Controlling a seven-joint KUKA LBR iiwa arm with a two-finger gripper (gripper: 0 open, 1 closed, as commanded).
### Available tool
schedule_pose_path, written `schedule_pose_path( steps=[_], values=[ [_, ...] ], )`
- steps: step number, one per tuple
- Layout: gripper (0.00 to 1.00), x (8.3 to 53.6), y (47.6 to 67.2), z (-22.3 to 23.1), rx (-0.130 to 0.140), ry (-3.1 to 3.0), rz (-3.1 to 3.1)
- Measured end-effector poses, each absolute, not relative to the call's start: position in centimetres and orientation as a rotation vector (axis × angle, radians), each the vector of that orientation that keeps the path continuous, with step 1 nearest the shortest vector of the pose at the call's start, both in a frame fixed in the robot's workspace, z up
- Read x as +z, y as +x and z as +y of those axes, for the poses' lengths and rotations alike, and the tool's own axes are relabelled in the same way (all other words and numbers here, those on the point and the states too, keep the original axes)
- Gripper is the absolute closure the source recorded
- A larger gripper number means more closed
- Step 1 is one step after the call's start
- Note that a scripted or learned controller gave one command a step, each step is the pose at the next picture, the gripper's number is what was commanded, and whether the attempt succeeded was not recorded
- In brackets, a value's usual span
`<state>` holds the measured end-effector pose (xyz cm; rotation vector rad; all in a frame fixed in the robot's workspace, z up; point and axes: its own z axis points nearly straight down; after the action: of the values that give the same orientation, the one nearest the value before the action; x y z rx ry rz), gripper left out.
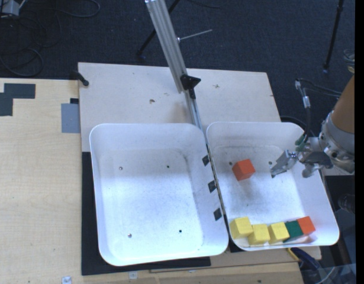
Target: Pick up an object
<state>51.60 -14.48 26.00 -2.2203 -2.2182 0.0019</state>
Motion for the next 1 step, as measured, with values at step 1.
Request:
schedule_pose_path(
  steps=[1],
  values=[
    [0.0, 14.86, 55.05, -9.8, 0.007, -2.211, -2.218]
  ],
)
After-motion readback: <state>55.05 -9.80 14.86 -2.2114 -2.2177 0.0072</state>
